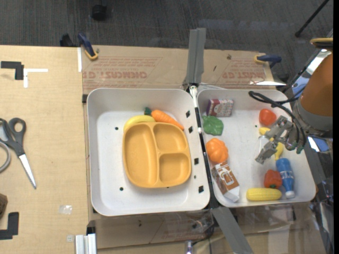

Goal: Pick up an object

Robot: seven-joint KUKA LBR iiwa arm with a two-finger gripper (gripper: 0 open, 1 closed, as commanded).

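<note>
Trouble is looking most likely from crowding, since the tool [271, 147] is hanging low inside the right bin [241, 112], in its right half, amid a tight cluster of toys. Its fingers are pointing down and to the left over a small yellow piece [276, 151], and whether they are open, closed or gripping anything is something I cannot tell from this slant. An orange-red tomato [267, 116] is lying just above the tool, while a blue bottle [285, 176] and a red pepper [273, 178] are sitting just below it, with a corn cob [264, 194] lying along the bin's near wall. Any of these could be the thing to pick up, and a descent here is risking a finger landing on one toy while pushing a neighbour aside, or pinching two at once. Round toys are likely rolling away under a glancing touch. Room is opening toward the bin's middle, where bare white floor is showing between the tool and an orange pumpkin [216, 150], a green leaf [213, 125] and a flat snack packet [226, 180]. Walls are closing in on the right. Across the divider, the left bin [103, 157] is holding a yellow tray [157, 155], a carrot [167, 117] and a banana [136, 120].
</note>
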